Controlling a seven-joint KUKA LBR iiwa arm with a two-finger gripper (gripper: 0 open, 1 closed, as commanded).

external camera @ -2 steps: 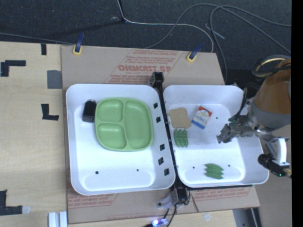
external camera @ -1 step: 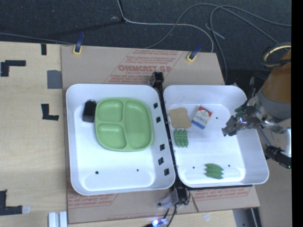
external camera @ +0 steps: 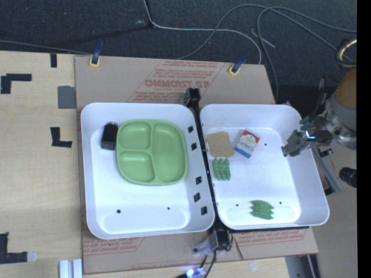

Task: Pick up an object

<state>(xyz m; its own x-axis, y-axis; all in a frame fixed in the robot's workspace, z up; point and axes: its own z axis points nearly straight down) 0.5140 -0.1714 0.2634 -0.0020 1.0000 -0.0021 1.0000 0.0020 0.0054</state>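
**A:** Where's your hand (external camera: 294,146) sitting?

**B:** Look at the right rim of the right bin (external camera: 290,196). Your hand hangs over that edge, about level with the bin's upper half, reaching in from the right. It's dark and small against the white, so you cannot tell how its fingers stand. Nothing shows between them.

**A:** And what can you pick from?

**B:** In the right bin you've got a tan flat piece (external camera: 219,144) near the divider, with a small red, white and blue carton (external camera: 247,143) just beside it on the right. Directly below the tan piece lies a green ridged item (external camera: 221,169). A green pea pod (external camera: 261,209) rests near the bin's front edge, well apart from the others. All four lie clear of your hand.

**A:** The left bin?

**B:** The left bin (external camera: 98,201) holds a green divided plate (external camera: 152,152), three compartments, and a small black block (external camera: 109,136) touching its left edge. Both bins sit on cardboard on the counter (external camera: 35,172).
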